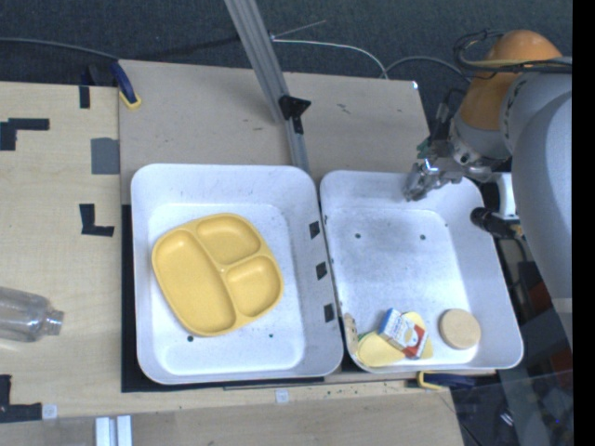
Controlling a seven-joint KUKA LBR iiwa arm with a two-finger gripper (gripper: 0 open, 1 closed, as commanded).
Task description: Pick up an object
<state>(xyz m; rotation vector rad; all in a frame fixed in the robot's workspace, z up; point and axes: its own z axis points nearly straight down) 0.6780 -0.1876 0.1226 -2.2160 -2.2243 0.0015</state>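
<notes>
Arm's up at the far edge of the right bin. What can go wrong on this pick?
1. The gripper sits at the right bin's far rim; descending there may hit the wall.
2. The round tan disc lies flat near the corner, so fingers might slip off.
3. The small carton overlaps a yellow piece; a grasp could catch both.

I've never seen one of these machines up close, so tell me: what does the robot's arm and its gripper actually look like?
The arm is a thick, rounded body in smooth light grey, with a bright orange band around it above the wrist. Thin dark cables loop beside that orange part. At its end sits a small metallic silver-grey gripper, much slimmer than the arm, with dark fittings behind it.
</notes>
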